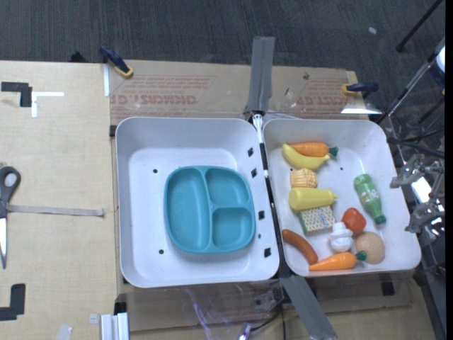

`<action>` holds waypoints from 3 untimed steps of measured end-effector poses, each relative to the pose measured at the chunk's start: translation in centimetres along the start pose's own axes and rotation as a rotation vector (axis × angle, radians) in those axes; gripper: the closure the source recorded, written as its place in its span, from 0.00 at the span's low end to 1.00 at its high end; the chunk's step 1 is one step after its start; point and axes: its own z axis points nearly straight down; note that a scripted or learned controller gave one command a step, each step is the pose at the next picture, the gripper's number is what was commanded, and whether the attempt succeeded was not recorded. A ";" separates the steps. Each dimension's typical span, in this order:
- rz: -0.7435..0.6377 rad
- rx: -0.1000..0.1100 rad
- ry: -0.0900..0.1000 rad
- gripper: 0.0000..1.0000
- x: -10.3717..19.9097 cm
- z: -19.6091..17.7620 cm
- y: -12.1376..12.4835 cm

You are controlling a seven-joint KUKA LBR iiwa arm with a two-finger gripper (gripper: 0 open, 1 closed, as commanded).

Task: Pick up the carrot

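Two carrot-like pieces lie in the right bin point(382, 144): one carrot point(308, 148) at its 12 o'clock edge, resting against a banana point(304, 161) just at its 6 o'clock, and a second carrot point(333, 263) at the bin's 6 o'clock edge, between a red sausage point(299, 246) at its 9 o'clock and a brown egg-shaped piece point(370, 247) at its 2 o'clock. A green bottle point(368, 197) lies at the bin's 3 o'clock side, and the left bin point(134, 190) on the worktop point(56, 161) holds a teal divided plate point(210, 209). Whether the pincer is open or closed cannot be told.
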 end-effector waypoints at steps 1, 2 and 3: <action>0.173 0.000 -0.001 0.00 -4.1 16.4 5.3; 0.371 0.000 -0.001 0.00 -9.8 16.4 10.6; 0.527 0.002 0.009 0.00 -15.3 16.6 7.2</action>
